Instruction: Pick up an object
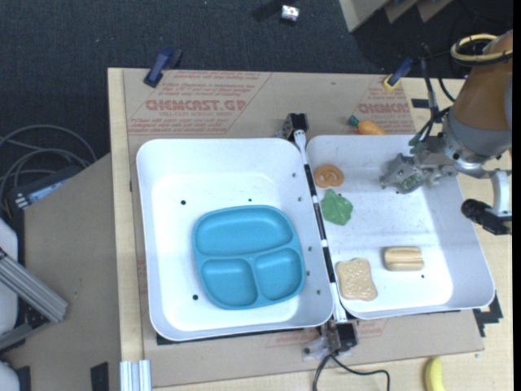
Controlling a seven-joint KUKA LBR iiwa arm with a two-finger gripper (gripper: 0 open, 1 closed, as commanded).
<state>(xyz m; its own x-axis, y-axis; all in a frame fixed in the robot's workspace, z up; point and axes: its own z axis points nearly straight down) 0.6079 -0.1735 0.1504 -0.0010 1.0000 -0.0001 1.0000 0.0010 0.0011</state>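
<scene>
Camera view has four candidates in the right bin (456,292): a pretzel (329,175) at its 10 o'clock corner, a green leafy piece (337,208) just below, a cracker (356,278) at 7 o'clock, and a tan bread roll (403,258) beside it toward 5 o'clock. The gripper (404,175) hangs over the bin's upper middle, apart from all of them; I cannot tell how far it is open, and nothing shows in it. Likely risks, as I judge them: closing on bare bin floor, or flat pieces slipping away. The pretzel and leaf lie near the dividing wall, which could block a finger. The left bin (163,218) carries a blue divided plate (247,255); a small orange item (369,126) lies on the desk (203,104) at 12 o'clock.
</scene>
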